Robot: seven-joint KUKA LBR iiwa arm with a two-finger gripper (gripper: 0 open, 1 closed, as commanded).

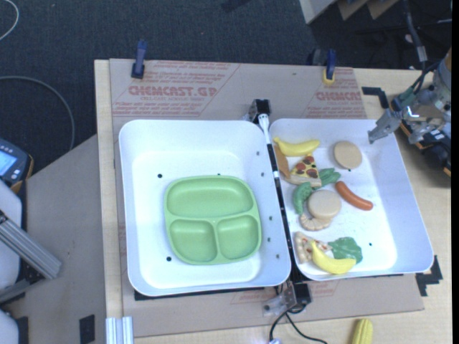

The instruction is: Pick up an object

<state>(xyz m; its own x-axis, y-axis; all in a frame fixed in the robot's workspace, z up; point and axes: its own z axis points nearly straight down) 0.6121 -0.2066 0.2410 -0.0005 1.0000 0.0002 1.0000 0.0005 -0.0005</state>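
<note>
Right, you've got the end effector (384,125) sitting at the far right edge of the right bin (401,213), up by its top right corner. You can't tell from this angle whether it's spread or pressed together, and nothing shows between its tips. No pick made yet, as far as the view goes.

All candidates are in the right bin, clustered along its left half. The left bin (136,192) carries just a green divided tray (213,217).

Key relation: the toys lie to the left of and below the end effector in the view. Nearest is the tan round disc (348,155), just left of it and slightly lower, standing apart from the rest. I'd judge that the cleanest target. Next out is the sausage (354,196), its long axis running diagonally from upper left to lower right, also fairly clear of neighbours.

Further in, things are crowded:
- banana (297,147) beside the pizza slice (304,169), near the bin divider
- second round disc (324,206) touching green leafy pieces (304,195)
- another banana (330,264) at the bottom, touching a green leaf (347,248)

You'd likely risk a double contact in that pile.
</note>
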